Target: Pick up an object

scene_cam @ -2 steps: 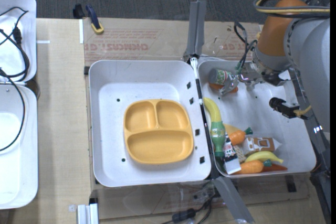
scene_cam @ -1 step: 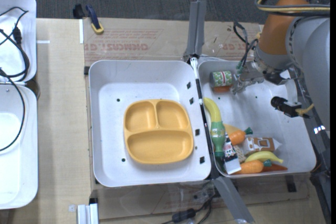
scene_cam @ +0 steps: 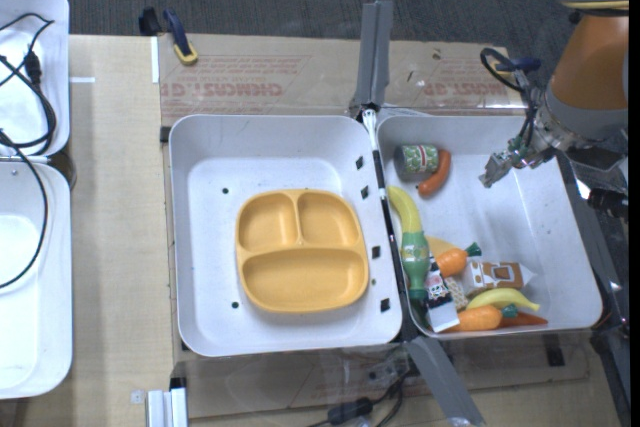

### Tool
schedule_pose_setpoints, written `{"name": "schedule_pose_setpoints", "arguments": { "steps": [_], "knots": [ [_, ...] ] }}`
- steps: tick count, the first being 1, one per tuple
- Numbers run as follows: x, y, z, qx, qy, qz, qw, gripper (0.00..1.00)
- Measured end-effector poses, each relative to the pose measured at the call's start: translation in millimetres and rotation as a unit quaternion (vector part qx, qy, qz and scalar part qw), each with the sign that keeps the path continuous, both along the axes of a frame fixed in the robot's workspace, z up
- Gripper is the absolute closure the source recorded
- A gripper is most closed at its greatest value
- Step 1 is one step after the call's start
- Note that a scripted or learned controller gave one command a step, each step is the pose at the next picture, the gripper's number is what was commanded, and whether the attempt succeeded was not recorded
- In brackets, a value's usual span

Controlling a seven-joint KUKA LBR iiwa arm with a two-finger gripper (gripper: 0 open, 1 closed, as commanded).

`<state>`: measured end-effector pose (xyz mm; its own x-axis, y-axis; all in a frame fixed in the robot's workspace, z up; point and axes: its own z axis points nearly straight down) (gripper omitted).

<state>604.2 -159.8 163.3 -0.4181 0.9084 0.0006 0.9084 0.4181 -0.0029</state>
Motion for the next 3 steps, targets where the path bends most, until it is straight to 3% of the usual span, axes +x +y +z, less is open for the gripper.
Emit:
{"name": "schedule_pose_setpoints", "arguments": {
  "steps": [1,2,3],
  "knots": [
    [0,0,0,0.0001,0.0,0.0,1.0,0.0],
    [55,54,-72,-0.0001,-0.001,0.03,0.9995,0.0],
    [55,59,-73,0.0005,-0.001,0.149,0.9889,0.0]
  ]
}}
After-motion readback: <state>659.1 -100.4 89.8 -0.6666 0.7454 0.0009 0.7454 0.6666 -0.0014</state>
